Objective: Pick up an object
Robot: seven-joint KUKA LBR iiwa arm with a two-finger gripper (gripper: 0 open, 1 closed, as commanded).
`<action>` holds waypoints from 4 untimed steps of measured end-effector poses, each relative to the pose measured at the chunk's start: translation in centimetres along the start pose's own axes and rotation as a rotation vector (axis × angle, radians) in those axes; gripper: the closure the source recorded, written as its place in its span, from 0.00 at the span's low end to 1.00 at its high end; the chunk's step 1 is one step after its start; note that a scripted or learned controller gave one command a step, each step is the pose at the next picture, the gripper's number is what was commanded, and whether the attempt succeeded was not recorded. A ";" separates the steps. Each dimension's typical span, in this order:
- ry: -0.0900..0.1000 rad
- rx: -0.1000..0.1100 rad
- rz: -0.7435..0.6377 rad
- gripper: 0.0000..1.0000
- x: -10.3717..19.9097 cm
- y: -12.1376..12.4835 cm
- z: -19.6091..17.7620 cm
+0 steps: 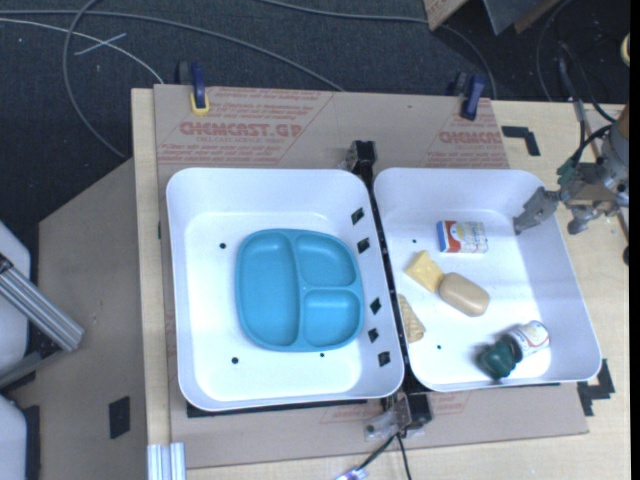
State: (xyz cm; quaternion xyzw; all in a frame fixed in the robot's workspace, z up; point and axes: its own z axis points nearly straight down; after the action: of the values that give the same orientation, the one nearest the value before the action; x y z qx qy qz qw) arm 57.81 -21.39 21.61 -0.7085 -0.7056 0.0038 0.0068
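The right bin (565, 278) holds a small white box with red and blue print (461, 236), a yellow wedge (423, 271), a tan oval bar (465, 294), a pale ridged piece (410, 318) by its left wall, and a dark green object with a white and red end (510, 351). My gripper (553, 218) hangs over the bin's upper right rim, right of the printed box. It is open, with nothing between its spread fingers (528, 215).
A blue divided plate (298, 289) lies in the left bin (190, 268). Black clips run along the seam between the bins. Clamps hold the board at the back, and cables lie on the dark floor behind.
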 end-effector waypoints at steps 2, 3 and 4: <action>-0.003 -0.013 -0.004 0.00 -0.1 -0.2 4.9; -0.003 -0.013 -0.005 0.00 -0.2 -0.1 8.9; 0.001 -0.012 -0.006 0.00 0.0 0.1 13.2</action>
State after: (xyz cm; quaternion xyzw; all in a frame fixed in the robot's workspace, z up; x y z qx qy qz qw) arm 57.68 -21.29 8.39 -0.7065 -0.7077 -0.0008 0.0031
